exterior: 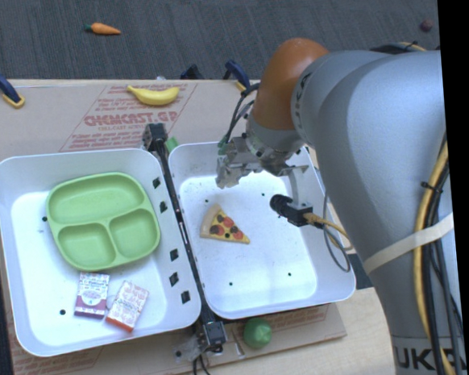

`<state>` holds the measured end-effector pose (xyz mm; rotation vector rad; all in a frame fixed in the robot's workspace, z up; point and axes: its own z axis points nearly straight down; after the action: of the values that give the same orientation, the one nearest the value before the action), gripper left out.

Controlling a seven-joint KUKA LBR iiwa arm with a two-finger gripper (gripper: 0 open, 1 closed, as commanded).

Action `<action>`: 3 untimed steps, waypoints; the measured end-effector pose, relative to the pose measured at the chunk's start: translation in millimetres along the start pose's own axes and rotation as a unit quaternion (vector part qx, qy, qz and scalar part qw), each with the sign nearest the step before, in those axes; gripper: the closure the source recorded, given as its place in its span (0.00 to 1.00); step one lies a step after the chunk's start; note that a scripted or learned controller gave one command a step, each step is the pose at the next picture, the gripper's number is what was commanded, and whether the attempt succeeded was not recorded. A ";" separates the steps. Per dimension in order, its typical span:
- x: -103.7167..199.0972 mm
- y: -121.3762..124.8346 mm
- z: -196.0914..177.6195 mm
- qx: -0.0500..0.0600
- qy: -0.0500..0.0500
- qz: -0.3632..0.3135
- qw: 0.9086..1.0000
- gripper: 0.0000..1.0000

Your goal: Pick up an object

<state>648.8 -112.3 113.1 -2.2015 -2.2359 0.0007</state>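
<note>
**Scene Status: Bins, Objects and Gripper**

Working from the left, you see the left bin (12,240) holding a green divided plate (102,218). Two small printed packets (92,295) (127,304) lie in front of the plate; their text is too small to read. Behind the bins, the cardboard sheet (92,121) carries red lettering reading "CHEMCAST GP", with a toy banana (153,93) resting on it. In the right bin (267,297), a toy pizza slice (223,226) lies near the centre. The gripper (229,173) hangs just behind the slice, apart from it. You cannot tell how its end effector is set. "KUK" is legible on the arm base at lower right.
</note>
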 end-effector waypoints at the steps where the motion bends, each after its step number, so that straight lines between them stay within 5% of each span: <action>1: 81.2 9.3 -100.1 -0.002 0.000 0.004 1.000 1.00; 2: 61.3 -65.3 -77.9 0.001 -0.002 0.005 1.000 1.00; 3: 61.5 -65.1 -78.1 0.000 -0.002 0.005 1.000 0.00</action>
<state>582.9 -52.0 191.5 -2.2139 -2.2261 0.0049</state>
